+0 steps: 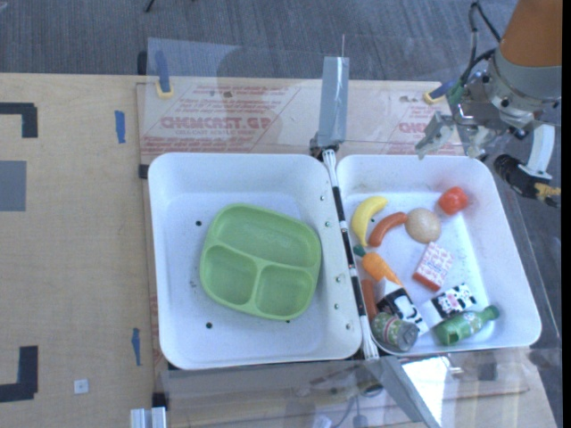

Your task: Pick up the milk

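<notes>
We look down on two white bins side by side. The left bin (169,194) holds a green divided plate (260,261), our landmark for everything that follows.

Right of the plate, across the seam between the bins, the right bin (513,266) holds a crowd of play food. Nearest the plate come a banana (367,216) and a carrot (382,267), with a tin can (395,332) below them. Further right lie a sausage (386,228), an egg-like ball (423,226), a red-and-white box (434,265) and a tomato (452,200). The milk (455,300), a small carton with black-and-white cow patches, lies far right of the plate and slightly lower, touching a green bottle (464,325) just below it.

The gripper (451,127) hangs well above and right of the plate, over the right bin's back rim, its fingers spread apart and holding nothing.

We judge the carton light, stiff and boxy (probably hollow plastic, so somewhat slick). We would pinch it across its two flat sides, clear of the bottle.
</notes>
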Tool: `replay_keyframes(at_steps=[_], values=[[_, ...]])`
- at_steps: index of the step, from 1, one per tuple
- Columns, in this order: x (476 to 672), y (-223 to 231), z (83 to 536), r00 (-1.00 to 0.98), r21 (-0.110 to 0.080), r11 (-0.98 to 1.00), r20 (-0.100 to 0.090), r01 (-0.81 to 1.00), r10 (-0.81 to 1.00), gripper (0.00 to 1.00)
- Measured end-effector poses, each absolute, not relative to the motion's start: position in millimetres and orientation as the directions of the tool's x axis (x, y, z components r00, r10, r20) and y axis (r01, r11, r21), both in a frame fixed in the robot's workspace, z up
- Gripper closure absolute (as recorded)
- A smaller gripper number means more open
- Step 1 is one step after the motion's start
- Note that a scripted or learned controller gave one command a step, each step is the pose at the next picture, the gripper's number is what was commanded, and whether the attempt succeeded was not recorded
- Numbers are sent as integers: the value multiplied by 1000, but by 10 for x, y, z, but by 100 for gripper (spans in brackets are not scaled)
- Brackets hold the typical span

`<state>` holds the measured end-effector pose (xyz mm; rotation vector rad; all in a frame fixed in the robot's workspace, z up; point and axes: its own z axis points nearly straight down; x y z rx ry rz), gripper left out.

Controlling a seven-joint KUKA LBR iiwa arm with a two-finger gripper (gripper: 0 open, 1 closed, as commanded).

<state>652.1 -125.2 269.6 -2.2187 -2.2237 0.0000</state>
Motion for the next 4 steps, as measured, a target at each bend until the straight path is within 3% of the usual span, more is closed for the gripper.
replay_keyframes(at_steps=[1,2,3,4], values=[[6145,-1566,1452,-202,2,202,-1,979,979,0],[5658,-1399,943,-255,0,255,0,967,967,0],[5055,-1541,875,-400,5,400,-3,916,916,0],[4816,-1844,873,-397,6,398,-5,918,918,0]])
